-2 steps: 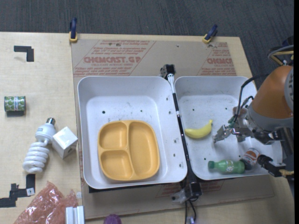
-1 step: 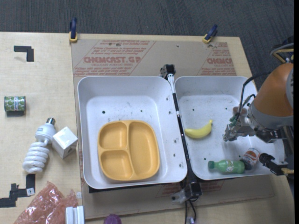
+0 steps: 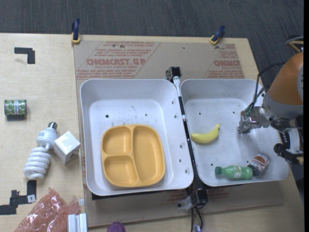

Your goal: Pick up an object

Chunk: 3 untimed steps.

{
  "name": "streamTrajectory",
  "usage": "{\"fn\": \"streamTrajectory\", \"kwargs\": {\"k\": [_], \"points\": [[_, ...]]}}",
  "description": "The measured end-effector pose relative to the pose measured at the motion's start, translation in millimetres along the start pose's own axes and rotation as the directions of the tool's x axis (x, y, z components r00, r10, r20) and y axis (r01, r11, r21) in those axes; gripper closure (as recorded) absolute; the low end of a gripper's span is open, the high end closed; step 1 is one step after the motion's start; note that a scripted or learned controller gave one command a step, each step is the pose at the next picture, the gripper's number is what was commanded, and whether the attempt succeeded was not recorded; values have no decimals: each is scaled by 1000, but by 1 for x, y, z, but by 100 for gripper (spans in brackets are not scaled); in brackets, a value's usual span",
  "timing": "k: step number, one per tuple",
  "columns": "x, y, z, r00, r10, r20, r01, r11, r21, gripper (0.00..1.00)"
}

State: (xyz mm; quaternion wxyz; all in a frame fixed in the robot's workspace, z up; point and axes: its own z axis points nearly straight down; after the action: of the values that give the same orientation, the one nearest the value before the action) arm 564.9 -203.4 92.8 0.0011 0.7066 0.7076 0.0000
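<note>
The end effector (image 3: pixel 245 124) is hanging over the right bin (image 3: pixel 227 93) near its right wall – too small and blurred to tell its state – while the banana (image 3: pixel 205 135) is lying apart to its left, and the green bottle (image 3: pixel 234 172) is partly hiding a can (image 3: pixel 259 163).

A yellow banana (image 3: pixel 206 135) lies curved near the right bin's (image 3: pixel 219 87) left wall; a green bottle (image 3: pixel 234 172) and small can (image 3: pixel 259 163) lie at its front wall.
</note>
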Motion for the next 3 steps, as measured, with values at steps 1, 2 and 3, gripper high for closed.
{"fn": "streamTrajectory", "kwargs": {"k": [1,2,3], "points": [[-19,74,0,1000,-2,0,2,1000,0,100],[-14,75,0,1000,-4,-9,4,1000,2,0],[3,3,0,1000,2,-1,-2,1000,1,0]]}}
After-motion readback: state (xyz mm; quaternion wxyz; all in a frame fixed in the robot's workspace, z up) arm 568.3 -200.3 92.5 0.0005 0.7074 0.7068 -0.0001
